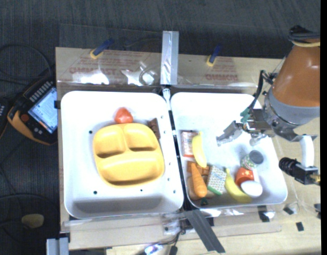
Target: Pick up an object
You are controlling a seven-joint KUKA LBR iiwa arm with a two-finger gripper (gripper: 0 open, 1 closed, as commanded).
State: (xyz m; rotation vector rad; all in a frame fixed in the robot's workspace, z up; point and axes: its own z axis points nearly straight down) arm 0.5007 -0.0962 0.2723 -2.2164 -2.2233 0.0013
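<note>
A robotics lab: taped bench [153, 70], cables, teach pendant [36, 113] on carpet.

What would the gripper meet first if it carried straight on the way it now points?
Probably bare floor of the right bin: the gripper points leftward and downward, short of the yellow item. Depth is unclear.

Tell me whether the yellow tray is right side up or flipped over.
Right side up: the yellow tray in the left bin shows its three compartments facing up.
</note>
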